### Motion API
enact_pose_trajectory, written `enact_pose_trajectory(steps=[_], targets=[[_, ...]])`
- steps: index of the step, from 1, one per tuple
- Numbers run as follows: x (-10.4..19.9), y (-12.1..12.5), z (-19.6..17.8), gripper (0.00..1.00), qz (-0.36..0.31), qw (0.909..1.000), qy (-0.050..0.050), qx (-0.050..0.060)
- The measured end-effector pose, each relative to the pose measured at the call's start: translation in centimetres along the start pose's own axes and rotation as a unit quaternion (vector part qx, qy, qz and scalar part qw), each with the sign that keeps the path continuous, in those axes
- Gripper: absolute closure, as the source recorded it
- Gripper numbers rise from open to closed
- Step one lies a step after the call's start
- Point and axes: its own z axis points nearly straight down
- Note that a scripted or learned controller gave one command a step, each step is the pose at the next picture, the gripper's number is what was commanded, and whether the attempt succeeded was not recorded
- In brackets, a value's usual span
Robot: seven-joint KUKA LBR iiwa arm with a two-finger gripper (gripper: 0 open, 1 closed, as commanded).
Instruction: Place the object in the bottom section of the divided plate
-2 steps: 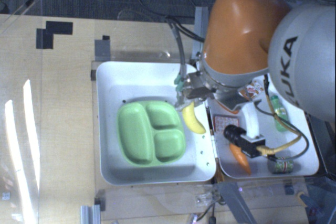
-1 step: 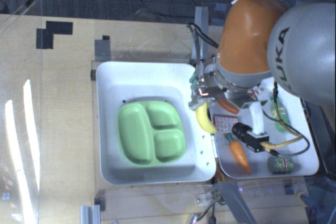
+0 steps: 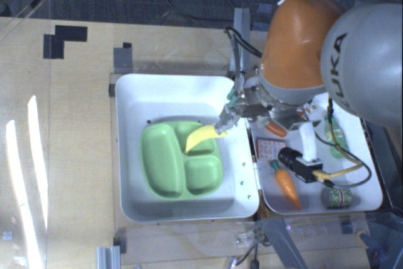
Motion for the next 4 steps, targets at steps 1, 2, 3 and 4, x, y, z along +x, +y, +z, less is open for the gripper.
enact_pose_trajectory(steps=[1,2,3,4], targets=[[0.0,0.1,-1.1,1.00,-0.002,1.0000,0.000,-0.002],[9.8,0.2,5.8,1.00,0.013,0.9999,0.000,0.000],[13.9,-1.4,-1.2,1.00,-0.037,0.9993,0.001,-0.001],[8.4,-2.3,10.6,1.00,-0.135,0.9908,0.000,0.000]])
